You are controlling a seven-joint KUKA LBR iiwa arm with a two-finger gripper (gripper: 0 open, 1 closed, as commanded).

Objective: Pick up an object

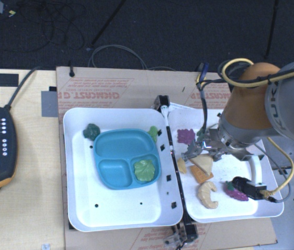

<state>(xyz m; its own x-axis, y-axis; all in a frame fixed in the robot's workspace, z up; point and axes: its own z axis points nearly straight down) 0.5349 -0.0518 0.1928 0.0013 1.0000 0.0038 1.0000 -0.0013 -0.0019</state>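
The pick is not yet made, as far as the view shows. The pincer (pixel 196 150) is low inside the right bin (pixel 225 215), near that bin's left wall and about halfway between its far and near edges. Its metal tip is crowded against the toy food there, so I cannot tell whether it is open or closed, and nothing can be seen held in it.

The likeliest target is the pale wedge (pixel 204 162), which lies just beside the pincer on the side toward the near edge, touching it or nearly so. An orange-tan slice (pixel 201 175) sits against the wedge, and a croissant-shaped piece (pixel 207 195) lies closer to the near edge. A purple cluster (pixel 186 136) rests toward the far edge, just beside the left wall. Another purple piece (pixel 234 192) lies toward the near right corner.

The left bin (pixel 115 207) holds a blue divided tray (pixel 120 142) with a leafy green piece (pixel 144 170) in its near right compartment. A dark green floret (pixel 91 132) sits at the tray's far left corner and a small light green piece (pixel 153 133) at its far right corner. All of these are well apart from the pincer.

Judging from this, the reach is done. Securing a piece and lifting it free of the bin remain.
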